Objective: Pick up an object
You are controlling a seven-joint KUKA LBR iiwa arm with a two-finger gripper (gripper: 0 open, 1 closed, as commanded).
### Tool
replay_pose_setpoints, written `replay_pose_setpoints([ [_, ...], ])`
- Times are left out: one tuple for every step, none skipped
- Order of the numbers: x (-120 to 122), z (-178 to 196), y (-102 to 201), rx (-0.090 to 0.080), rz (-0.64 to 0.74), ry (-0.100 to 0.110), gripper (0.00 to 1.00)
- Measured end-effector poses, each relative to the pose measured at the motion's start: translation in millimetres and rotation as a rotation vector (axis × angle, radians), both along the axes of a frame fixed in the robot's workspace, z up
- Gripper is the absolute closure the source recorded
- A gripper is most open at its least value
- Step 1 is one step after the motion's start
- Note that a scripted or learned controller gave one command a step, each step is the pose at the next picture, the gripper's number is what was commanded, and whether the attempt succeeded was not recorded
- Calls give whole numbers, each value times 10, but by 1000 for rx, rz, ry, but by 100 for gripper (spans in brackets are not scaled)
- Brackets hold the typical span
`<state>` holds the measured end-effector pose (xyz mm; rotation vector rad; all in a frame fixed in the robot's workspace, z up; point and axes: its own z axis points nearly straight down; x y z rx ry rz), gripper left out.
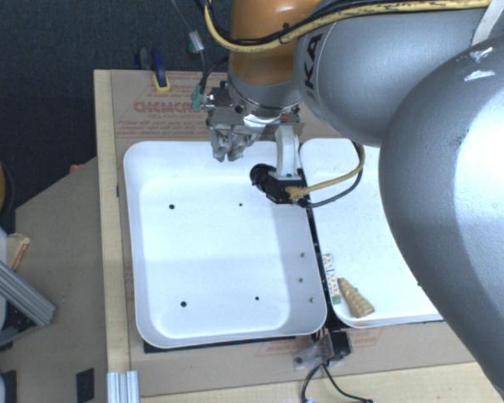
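A tan, cone-shaped object (354,297) lies in the near left corner of the right bin (378,225), beside a small printed scrap (329,267) against the bin's wall. My gripper (228,148) hangs over the far edge of the left bin (151,250), near its middle, well away from the cone. Nothing shows under or in the gripper. The arm's grey body and orange band cover most of the right bin.
A black cable fitting (273,183) with a yellow lead hangs off the wrist, just above the divider between the bins. Both bins rest on a cardboard sheet (118,107). A blue and yellow clip (160,74) sits on the sheet's far edge.
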<state>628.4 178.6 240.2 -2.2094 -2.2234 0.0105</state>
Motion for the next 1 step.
replay_pose_setpoints([
  [-202, 744, -411, 0, -10, -14, 100],
])
